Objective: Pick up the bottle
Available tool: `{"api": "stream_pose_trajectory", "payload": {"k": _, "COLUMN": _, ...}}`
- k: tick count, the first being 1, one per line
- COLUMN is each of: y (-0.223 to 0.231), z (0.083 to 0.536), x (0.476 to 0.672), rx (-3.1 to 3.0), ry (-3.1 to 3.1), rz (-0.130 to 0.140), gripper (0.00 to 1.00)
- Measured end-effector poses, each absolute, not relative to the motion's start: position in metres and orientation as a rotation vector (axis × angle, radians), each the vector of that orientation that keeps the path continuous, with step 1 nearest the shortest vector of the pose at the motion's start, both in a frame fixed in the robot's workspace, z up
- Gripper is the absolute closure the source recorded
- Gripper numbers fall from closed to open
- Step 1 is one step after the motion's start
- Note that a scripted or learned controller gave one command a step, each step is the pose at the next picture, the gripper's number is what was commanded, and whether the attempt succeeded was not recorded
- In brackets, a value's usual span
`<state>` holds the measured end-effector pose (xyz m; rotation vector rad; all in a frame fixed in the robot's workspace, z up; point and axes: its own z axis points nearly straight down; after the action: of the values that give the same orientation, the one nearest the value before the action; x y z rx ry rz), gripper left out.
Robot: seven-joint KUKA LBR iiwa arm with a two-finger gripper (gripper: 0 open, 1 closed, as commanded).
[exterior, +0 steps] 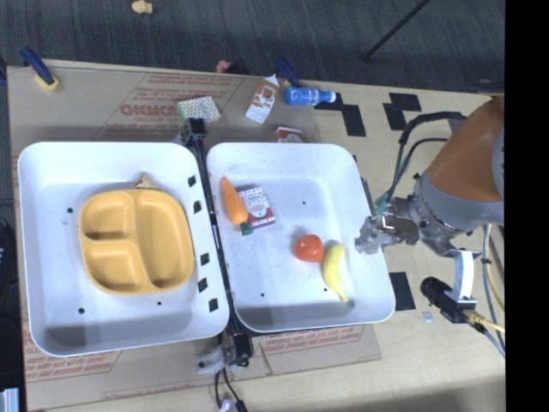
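The pick has not begun, as far as this view shows: nothing is lifted and the arm is nowhere near its target. On the far left, the left white bin [34, 230] holds a yellow divided plate [135, 239], lying flat in its middle. Across the black hinge line, the right white bin [283, 157] carries an orange carrot [233, 202] near its left wall, a small printed packet [256, 206] just beside the carrot, a red tomato [309, 247] lower down, and a yellow banana [334, 271] touching or nearly touching the tomato on its right. The bottle [307, 97], blue with a pale cap end, lies on its side outside both bins, on the cardboard-covered bench [412, 333] beyond the right bin's far rim, next to a small carton [262, 99]. All the work is therefore left: reaching the bottle, closing on it and raising it. The gripper [371, 234] hangs at the right bin's right rim, level with the tomato and well apart from the bottle; whether it is spread or closed I cannot tell, and nothing is seen in its grasp. Behind it the grey wrist and orange band [470, 157] run off toward the right, the arm held low and roughly level over the bench.
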<state>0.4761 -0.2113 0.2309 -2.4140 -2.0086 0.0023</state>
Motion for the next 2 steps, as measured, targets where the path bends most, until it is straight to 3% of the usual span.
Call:
{"api": "stream_pose_trajectory", "payload": {"k": 1, "y": -0.2015, "z": 0.2427, "x": 0.4769, "rx": -2.059, "ry": -2.371, "rz": 0.001, "gripper": 1.00}}
{"api": "stream_pose_trajectory", "payload": {"k": 2, "y": -0.2111, "z": 0.2340, "x": 0.4761, "rx": -2.557, "ry": -1.823, "rz": 0.002, "gripper": 1.00}}
